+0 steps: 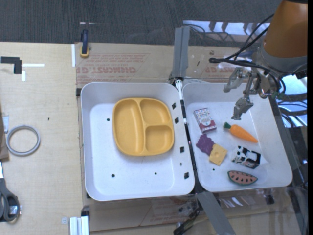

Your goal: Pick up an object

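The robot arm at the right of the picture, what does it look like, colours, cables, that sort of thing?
The arm has a broad orange band with a grey section below it. Black cables loop out from it to the left. At its end hangs a gripper of grey metal, slim and bare, with small linkages above it. No markings or labels can be made out on it.
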